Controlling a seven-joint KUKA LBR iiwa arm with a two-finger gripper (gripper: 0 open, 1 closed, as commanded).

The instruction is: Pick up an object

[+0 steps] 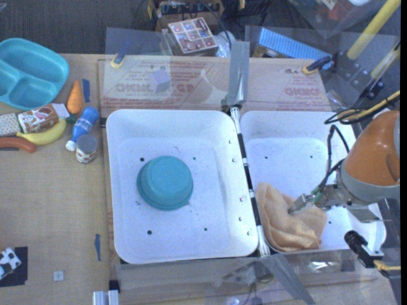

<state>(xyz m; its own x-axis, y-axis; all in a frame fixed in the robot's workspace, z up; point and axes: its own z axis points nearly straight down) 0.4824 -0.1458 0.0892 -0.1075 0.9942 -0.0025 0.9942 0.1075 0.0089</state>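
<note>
One teal upturned plastic bowl [165, 182] in left white bin [127, 138]; one crumpled tan cloth [289, 224] in right white bin [280, 138]. One two-finger gripper [299, 205] on the cloth, finger state indiscernible. Wooden bench [44, 208], cluttered at left.

Legible text, for your record: none. Red mirrored lettering on the two clear panels [166, 81] behind the bins is too faint for you to read.

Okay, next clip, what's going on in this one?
The grey arm with the orange band reaches in from the right, and its two-finger gripper is down at a crumpled tan cloth in the right white bin. Whether it grips the cloth cannot be told. A teal upturned bowl sits alone in the left white bin.
</note>
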